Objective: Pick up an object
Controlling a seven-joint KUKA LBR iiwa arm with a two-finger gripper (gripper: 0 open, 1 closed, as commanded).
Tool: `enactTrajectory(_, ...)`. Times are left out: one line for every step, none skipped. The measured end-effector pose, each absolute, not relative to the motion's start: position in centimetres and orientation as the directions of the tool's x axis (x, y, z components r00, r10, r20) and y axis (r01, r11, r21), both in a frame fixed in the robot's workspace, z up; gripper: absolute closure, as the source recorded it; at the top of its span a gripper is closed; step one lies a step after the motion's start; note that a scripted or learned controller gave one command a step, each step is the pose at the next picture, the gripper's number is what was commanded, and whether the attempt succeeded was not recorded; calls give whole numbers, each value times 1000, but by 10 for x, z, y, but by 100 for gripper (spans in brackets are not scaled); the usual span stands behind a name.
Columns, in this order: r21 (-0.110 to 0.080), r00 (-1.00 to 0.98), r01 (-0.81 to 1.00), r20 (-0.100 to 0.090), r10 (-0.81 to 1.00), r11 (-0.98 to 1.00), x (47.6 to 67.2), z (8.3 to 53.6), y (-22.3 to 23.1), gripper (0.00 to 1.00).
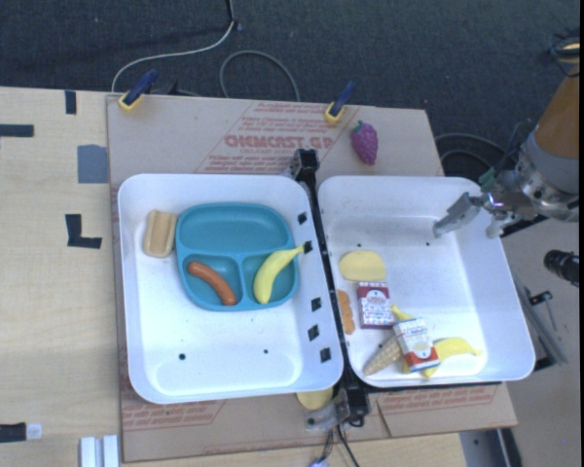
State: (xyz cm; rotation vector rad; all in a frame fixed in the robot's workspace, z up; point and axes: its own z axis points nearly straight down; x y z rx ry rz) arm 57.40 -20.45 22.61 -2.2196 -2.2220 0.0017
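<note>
My gripper (475,220) hangs over the upper right part of the right bin (487,290), its two fingers spread open with nothing between them. Below and to its left in that bin lie a flat yellow piece (362,264), a red and white carton (374,305) and an orange item (345,311) against the left wall. Near the front edge sit a cone (380,358), a second small carton (417,343) and a yellow banana (455,348).
The left bin (224,368) holds a blue divided plate (229,232) with a sausage (212,282) and a banana (273,270); a bread piece (159,233) lies beside it. Purple grapes (364,142) rest on the board behind the bins. Clamps and cables sit at the back.
</note>
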Motion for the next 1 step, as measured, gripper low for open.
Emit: enactTrajectory(-8, -8, 1000, 5, 1000, 8, 565, 161, -119, 0)
